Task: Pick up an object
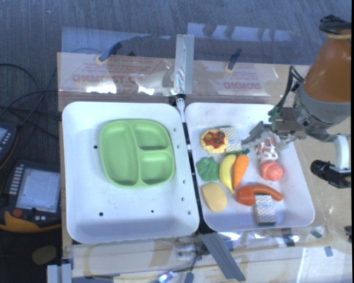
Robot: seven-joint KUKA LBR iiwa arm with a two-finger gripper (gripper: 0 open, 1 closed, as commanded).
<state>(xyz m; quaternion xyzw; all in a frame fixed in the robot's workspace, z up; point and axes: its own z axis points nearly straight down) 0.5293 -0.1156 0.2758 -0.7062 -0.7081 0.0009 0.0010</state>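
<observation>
The likeliest target is the small red-and-white carton (266,149), standing in the right bin (304,214) near its far right side, directly under the gripper (264,135). The gripper's fingers are spread, one on either side of the carton's top, with nothing pinched between them yet. The carton looks like a light, stiff toy box with flat faces — probably easy to squeeze across its narrow sides, though smooth plastic could slip if gripped near an edge.

Just beside it toward the camera lies a pink rounded toy (272,171), close enough to be nudged. To its left sit an orange carrot (240,168) and a yellow banana (226,170), touching each other, with a pizza slice (215,140) beyond them and green broccoli (207,168) further left. A red sausage (256,194) lies near the front.

The left bin (76,175) holds a green divided tray (137,152) — well apart from the arm.
</observation>
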